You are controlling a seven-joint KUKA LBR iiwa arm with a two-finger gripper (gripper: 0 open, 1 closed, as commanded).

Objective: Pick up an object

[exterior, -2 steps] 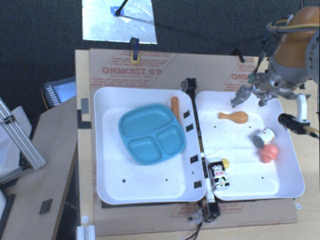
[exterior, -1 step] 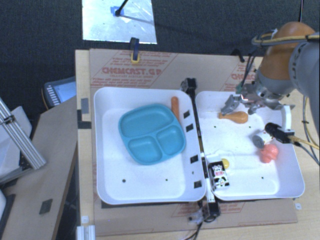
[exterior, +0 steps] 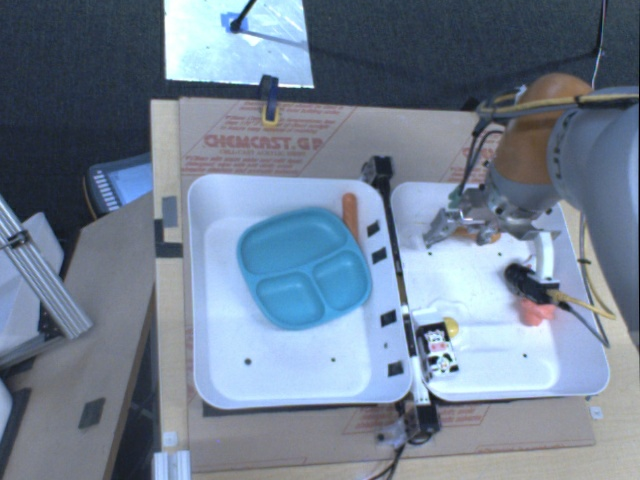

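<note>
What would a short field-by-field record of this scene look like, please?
left bin: blue divided plate; orange stick at the plate's far right edge
right bin: pink object; black-and-white toy; small yellow piece
gripper: over the right bin's far part, apart from those objects

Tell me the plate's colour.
The plate is plain light blue, clearest in the camera view.

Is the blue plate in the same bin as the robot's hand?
No: the blue plate lies in one bin, the hand hangs over the other.
</note>
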